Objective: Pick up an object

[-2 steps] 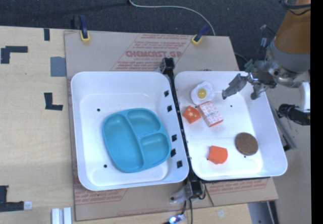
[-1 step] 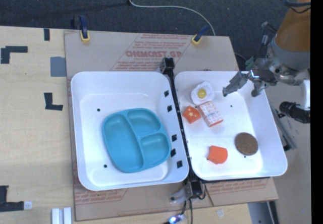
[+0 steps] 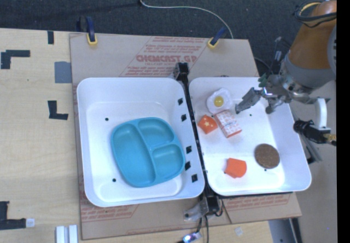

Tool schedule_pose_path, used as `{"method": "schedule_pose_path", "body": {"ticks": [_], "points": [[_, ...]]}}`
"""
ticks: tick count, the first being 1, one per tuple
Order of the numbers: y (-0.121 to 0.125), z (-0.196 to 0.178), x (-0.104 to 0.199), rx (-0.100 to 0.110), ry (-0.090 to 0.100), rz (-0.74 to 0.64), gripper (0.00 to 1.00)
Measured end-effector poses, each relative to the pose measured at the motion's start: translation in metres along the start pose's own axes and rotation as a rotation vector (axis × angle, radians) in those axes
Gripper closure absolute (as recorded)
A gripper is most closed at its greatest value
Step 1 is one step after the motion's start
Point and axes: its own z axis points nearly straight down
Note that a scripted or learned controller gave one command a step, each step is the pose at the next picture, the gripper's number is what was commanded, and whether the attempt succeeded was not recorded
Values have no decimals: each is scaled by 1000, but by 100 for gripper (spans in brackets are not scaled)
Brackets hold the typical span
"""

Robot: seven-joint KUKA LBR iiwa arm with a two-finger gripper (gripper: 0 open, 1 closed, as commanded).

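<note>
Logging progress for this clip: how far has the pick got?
Nothing looks picked yet. The gripper hangs open over the right bin with nothing between its fingers. The fried egg, small carton, orange pieces and brown disc all lie in the bin. Descent, grasp and lift remain.

Colours in and around the two bins

The left shallow white plastic bin holds a light blue three-compartment plate; beside it, the right shallow white plastic bin holds a fried egg toy, white with a yellow yolk, a small orange-red block, a white carton with red print, a round dark brown disc and an orange wedge. Under both lies brown cardboard with red lettering.
</note>
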Motion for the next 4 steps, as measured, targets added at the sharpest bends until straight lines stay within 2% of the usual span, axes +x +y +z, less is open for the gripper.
{"method": "schedule_pose_path", "body": {"ticks": [2,3,4], "points": [[8,125,6,2,0,-1,0],[9,112,7,-2,1,-3,100],[7,50,12,-11,0,-2,100]]}}
